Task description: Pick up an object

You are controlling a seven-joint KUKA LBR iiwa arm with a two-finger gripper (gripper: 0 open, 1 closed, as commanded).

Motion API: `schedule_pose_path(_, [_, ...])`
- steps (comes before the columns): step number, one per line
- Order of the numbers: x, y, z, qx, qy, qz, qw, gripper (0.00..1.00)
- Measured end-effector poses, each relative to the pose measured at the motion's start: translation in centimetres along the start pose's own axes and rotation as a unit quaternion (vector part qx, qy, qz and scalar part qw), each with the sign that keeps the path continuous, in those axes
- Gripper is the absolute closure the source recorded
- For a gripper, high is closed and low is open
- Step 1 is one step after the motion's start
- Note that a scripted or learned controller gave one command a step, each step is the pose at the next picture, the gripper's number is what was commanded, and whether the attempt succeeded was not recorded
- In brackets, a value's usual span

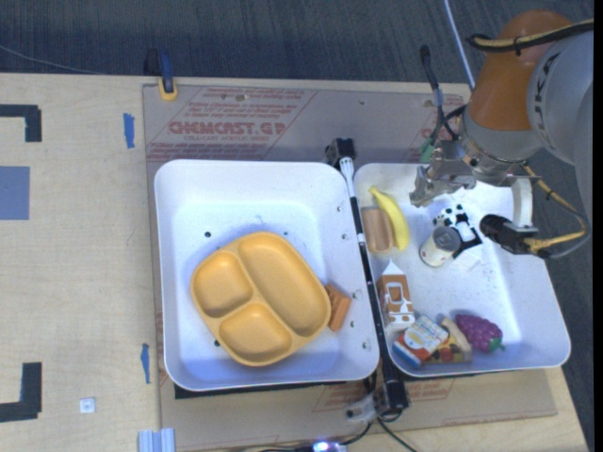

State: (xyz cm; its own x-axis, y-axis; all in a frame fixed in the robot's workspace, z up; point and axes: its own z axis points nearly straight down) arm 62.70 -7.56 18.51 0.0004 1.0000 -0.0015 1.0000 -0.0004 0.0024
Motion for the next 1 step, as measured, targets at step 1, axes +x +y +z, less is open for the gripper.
schedule_pose_path(1, [0.99, -0.89, 0.01, 0.002, 0.001, -0.001, 1.0, 1.0])
